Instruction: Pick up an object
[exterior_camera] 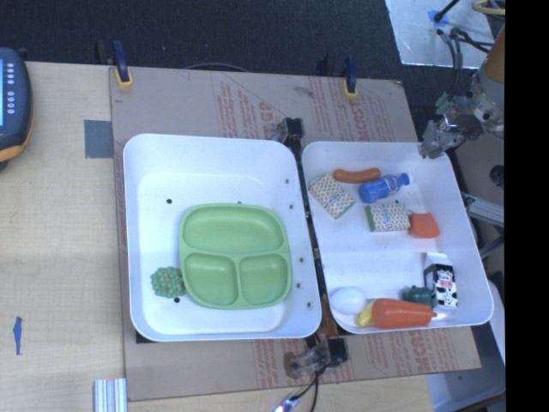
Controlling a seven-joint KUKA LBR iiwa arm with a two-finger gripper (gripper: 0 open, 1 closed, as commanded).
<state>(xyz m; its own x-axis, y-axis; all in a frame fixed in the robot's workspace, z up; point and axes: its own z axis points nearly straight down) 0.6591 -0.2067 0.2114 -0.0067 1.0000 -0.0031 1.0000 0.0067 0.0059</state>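
The right bin (459, 230) holds several small objects. A brown sausage (356, 176), a blue bottle (382, 187) and a patterned box (331, 195) lie near its back. A green box (389, 217) and an orange block (423, 225) sit at mid-bin. An orange carrot (399, 313), a white egg (347, 299) and a cow-print carton (443, 283) lie at the front. My gripper (433, 141) hangs over the bin's back right corner, apart from all of them, with nothing seen in it.
The left bin (146, 196) holds a green divided plate (233, 254) and a bumpy green ball (167, 281) at the plate's left. A blue and orange device (13, 101) sits at the bench's far left. Clamps (123, 67) hold the cardboard base.
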